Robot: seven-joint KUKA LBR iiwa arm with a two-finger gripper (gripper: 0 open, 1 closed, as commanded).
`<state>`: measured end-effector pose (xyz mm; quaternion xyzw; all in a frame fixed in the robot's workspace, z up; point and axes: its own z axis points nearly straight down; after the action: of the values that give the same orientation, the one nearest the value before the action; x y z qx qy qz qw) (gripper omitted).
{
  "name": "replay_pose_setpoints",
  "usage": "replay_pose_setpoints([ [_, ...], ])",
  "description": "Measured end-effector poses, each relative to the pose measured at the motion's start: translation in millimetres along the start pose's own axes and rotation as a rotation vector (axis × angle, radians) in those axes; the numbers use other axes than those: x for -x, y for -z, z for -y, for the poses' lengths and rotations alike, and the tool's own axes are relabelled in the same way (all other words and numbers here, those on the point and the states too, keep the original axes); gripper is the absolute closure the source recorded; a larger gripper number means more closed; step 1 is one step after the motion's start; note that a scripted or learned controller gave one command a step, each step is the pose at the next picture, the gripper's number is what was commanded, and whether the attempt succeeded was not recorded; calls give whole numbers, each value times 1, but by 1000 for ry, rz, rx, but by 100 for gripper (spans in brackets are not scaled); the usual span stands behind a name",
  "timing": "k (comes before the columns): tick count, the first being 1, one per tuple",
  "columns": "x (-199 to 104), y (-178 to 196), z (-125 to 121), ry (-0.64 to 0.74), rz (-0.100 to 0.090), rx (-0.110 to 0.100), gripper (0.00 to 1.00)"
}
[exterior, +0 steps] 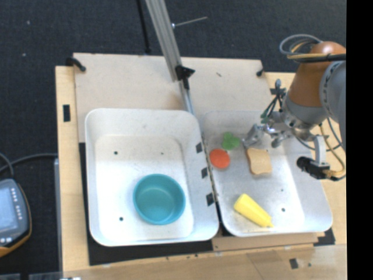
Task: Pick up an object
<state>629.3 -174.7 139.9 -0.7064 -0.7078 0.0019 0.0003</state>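
Observation:
The right bin (303,214) holds a tan bread-like block (259,161), a small red-orange round piece (220,158), a green piece (230,140) and a yellow corn-like object (252,210). My gripper (265,134) hangs low over the back of this bin, just above and behind the tan block, with its fingers spread apart. Nothing sits between them. The left bin (105,133) holds a teal bowl (159,199).
A slanted metal pole (166,34) rises from the bench behind the bins. The arm's grey and orange body (315,86) and its cables (317,165) overhang the right bin's right side. A handheld device (11,214) lies off the bench at far left.

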Motion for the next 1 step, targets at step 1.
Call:
replay_pose_setpoints([
  [1,1,15,-2,0,1,9,100],
])
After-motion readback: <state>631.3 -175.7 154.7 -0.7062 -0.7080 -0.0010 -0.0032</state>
